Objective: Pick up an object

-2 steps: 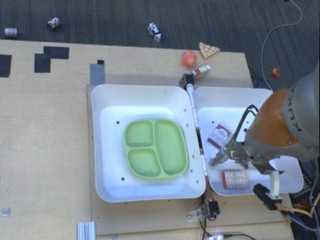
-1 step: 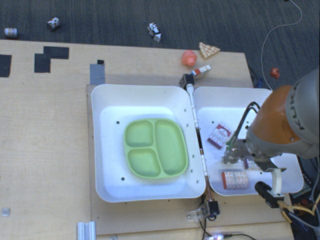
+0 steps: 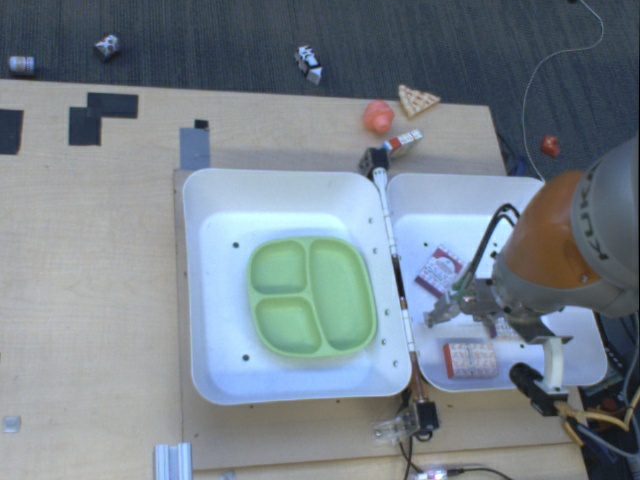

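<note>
Two small packets lie in the right bin (image 3: 440, 208): a red-and-white packet (image 3: 437, 270) lying flat and turned at an angle, and a reddish box (image 3: 470, 359) lying flat near the front wall.

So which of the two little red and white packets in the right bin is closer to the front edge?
The packet lying flat along the bin's front edge, below the arm. The other packet sits tilted, farther back toward the middle of the right bin.
</note>
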Controlling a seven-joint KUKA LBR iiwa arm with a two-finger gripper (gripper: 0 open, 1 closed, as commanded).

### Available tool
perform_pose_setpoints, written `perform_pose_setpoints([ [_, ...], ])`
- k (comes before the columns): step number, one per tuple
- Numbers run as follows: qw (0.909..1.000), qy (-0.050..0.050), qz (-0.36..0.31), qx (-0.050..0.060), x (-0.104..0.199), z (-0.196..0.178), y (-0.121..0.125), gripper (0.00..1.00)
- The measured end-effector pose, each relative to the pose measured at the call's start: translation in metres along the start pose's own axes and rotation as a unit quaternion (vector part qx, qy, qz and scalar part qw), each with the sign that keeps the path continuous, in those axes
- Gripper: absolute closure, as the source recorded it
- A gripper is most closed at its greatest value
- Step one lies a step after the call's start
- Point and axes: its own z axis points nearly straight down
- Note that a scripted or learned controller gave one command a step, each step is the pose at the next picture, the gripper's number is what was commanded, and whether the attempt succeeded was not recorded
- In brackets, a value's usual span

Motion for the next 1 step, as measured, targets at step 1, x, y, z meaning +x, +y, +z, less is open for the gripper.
perform_pose_setpoints([
  [1, 1.0, 0.0, 0.002, 0.003, -0.0004, 0.0112, -0.0022, 0.0],
])
